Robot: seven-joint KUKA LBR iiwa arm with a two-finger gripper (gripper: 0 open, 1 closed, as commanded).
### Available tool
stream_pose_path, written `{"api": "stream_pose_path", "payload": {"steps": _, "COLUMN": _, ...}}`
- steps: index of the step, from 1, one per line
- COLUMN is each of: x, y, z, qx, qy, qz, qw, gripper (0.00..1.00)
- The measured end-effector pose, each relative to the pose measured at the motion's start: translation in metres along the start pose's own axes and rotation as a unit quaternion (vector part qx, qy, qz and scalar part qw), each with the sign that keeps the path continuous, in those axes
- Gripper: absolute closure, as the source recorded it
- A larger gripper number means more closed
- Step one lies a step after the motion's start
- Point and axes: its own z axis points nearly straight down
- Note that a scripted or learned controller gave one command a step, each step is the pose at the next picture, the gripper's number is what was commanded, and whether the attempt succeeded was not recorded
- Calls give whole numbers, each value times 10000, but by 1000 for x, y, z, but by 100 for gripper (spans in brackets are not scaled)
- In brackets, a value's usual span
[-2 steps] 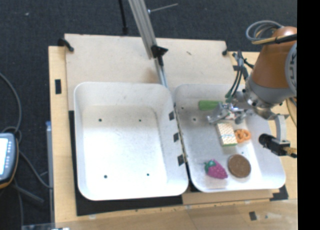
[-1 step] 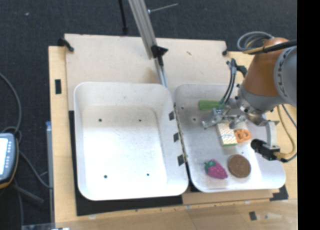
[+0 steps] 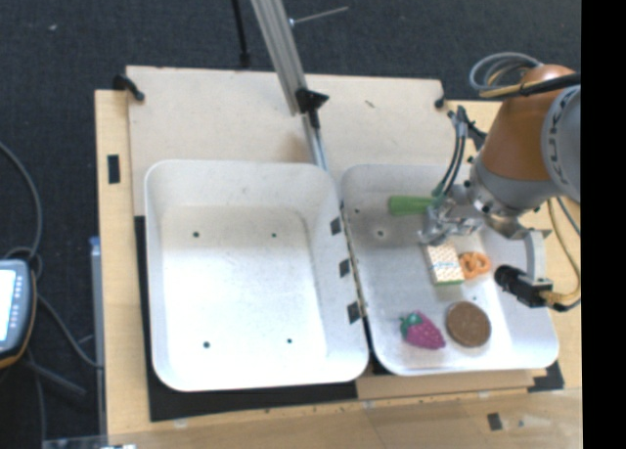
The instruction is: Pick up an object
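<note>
Pale wood makes up the surface (image 3: 235, 114), which carries two shallow white bins side by side. The left bin (image 3: 245, 271) takes up more of it than the right bin (image 3: 391, 349), where all the loose things lie. The arm (image 3: 523, 149), grey with an orange band, reaches over the right bin's far right edge. Its end effector (image 3: 445, 225) hangs just above a patterned card box (image 3: 444, 265); whether it is apart or together cannot be told. A green stick (image 3: 409, 205) lies beside it. A brown disc (image 3: 469, 324) and a magenta berry (image 3: 424, 331) sit by the near edge, an orange ring (image 3: 475, 264) touching the box.
</note>
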Motion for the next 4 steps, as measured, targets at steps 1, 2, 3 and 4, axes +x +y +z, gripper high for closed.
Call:
{"api": "stream_pose_path", "payload": {"steps": 1, "x": 3, "y": 9, "z": -48, "qx": -2, "qy": -2, "qz": -53, "qw": 10000, "gripper": 100}}
{"api": "stream_pose_path", "payload": {"steps": 2, "x": 6, "y": 11, "z": -93, "qx": -7, "qy": -1, "qz": -58, "qw": 10000, "gripper": 100}}
{"api": "stream_pose_path", "payload": {"steps": 3, "x": 5, "y": 12, "z": -132, "qx": -5, "qy": -2, "qz": -62, "qw": 10000, "gripper": 100}}
{"api": "stream_pose_path", "payload": {"steps": 4, "x": 45, "y": 27, "z": -115, "qx": 31, "qy": 4, "qz": -62, "qw": 10000, "gripper": 100}}
